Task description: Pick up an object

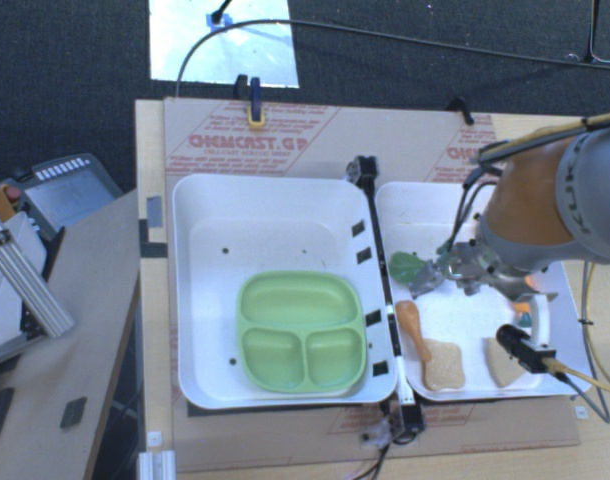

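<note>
Reach had brought the gripper (432, 274) low into the right bin (425, 200), beside a small green object (405, 265) near the dividing wall, probably its target. Whether it was open or closed could not be told. The green object's long axis was unclear. An orange-handled brush (415, 330) nearer ran far-left to near-right.
</note>
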Available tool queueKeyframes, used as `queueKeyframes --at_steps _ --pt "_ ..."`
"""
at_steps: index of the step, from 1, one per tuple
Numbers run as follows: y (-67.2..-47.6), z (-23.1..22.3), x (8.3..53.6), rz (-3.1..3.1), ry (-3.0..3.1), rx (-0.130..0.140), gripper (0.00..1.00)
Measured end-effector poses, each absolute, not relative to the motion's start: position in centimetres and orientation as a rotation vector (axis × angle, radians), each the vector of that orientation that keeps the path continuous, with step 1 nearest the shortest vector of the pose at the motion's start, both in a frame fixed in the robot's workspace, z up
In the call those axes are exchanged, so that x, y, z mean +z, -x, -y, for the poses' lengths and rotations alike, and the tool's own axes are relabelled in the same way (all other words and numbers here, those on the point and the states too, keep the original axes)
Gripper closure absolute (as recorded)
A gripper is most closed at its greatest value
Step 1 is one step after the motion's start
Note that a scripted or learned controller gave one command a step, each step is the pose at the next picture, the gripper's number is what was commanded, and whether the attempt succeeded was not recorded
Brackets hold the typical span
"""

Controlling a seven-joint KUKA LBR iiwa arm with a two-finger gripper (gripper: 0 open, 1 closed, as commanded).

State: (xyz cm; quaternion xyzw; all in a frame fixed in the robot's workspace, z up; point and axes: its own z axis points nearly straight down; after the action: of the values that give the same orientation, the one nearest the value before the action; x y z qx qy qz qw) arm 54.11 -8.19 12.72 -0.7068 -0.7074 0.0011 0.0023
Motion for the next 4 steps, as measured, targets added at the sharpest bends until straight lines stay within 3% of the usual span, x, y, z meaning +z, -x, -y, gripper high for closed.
queueKeyframes --at_steps 1,2,4 --pt "-54.1 8.2 8.2 2.220 2.219 0.002 0.00" --pt "-54.2 8.2 9.5 2.223 2.223 -0.003 1.00" --pt "-53.6 8.5 19.9 2.230 2.222 -0.007 1.00"
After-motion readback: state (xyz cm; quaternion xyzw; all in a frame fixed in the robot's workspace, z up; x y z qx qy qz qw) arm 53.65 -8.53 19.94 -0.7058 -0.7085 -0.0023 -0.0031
